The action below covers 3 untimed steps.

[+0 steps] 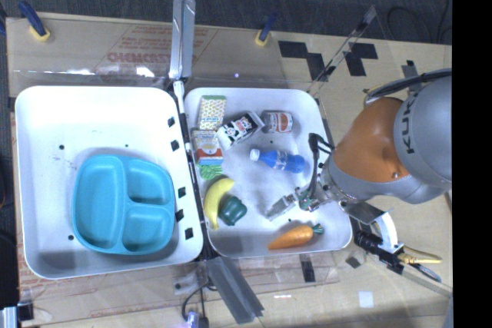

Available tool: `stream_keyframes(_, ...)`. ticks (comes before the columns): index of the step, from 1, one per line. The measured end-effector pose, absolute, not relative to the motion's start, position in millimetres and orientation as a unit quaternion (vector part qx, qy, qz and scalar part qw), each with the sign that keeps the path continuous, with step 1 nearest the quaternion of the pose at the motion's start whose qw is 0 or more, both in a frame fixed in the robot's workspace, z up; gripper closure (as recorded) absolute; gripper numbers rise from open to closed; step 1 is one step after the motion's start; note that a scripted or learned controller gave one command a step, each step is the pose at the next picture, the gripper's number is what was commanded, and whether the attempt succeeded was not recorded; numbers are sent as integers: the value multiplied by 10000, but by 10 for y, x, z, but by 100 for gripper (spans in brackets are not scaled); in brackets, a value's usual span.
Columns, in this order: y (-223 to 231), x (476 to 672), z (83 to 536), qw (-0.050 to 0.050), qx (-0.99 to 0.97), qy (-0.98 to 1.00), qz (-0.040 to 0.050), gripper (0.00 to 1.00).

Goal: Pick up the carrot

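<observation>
Camera view looks down on two white bins on the counter; right bin carries the clutter, left bin carries a blue divided tray; carrot lies on its side near the front edge of the right bin, toward its right corner, green top pointing right; end effector sits low inside the right bin, just above and slightly left of the carrot, close to it but apart from it; nothing between its fingers; cannot tell whether they are apart or together, too small and blurred; grey arm with orange band comes in from the right over the bin's right wall; blue bottle lies on its side mid-bin, just above the end effector; small can lies near the back wall; black-and-white carton just left of the can; banana against the left wall, green pepper touching it; two snack packets stacked along the left wall behind the banana
</observation>
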State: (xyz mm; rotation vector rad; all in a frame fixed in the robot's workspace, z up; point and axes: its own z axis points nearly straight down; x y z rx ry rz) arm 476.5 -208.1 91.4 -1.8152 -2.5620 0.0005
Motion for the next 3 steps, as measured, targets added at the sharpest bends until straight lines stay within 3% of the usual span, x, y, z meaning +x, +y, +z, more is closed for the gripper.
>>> stream_keyframes(1,-2080,4765,914,8,-5781,-8160,2,0)
stream_keyframes(2,-2075,4769,1010,13,-5755,-8178,5,100)
stream_keyframes(3,-2073,4769,1010,12,-5755,-8178,5,0)
